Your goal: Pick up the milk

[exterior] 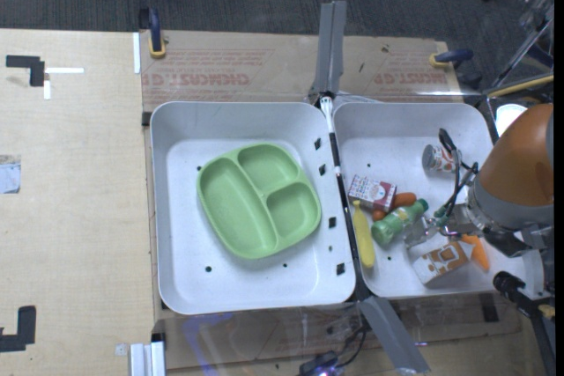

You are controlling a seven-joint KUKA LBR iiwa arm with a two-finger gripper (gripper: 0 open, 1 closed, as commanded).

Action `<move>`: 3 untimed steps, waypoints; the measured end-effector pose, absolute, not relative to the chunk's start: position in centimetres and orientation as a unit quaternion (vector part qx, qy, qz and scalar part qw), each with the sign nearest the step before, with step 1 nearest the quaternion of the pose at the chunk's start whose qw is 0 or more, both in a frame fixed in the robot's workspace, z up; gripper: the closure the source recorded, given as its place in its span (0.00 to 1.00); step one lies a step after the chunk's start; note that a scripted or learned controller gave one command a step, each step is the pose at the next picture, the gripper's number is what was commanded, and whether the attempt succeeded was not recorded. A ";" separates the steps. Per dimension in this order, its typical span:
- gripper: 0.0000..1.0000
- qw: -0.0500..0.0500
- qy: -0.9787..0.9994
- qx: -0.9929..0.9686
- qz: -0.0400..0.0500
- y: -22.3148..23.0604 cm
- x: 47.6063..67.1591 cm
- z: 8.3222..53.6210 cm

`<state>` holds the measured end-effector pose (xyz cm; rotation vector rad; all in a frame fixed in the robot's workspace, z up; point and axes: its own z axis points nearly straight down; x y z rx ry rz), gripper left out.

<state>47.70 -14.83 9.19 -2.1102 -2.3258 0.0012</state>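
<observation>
Camera view: gripper [434, 231] hovers by the milk [443, 262]; its grip state seems unreadable.

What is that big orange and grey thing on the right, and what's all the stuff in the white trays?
That is a robot arm, photographed by one camera looking down from above the bench. It reaches in from the right, and its end effector hangs low over the right bin. That bin holds toy groceries: a small red carton, a green bottle, a yellow banana, a carrot, a small can, and a brown and white milk carton lying flat. The left bin holds a green divided plate. I can't see anything held.
</observation>
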 end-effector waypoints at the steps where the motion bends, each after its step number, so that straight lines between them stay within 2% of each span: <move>1: 0.00 0.000 -0.673 -0.739 0.000 -13.1 48.2 17.9; 2: 0.00 0.001 -0.691 -0.723 0.000 -13.9 47.7 9.2; 3: 0.00 0.000 -0.649 -0.761 0.000 -15.9 47.8 17.3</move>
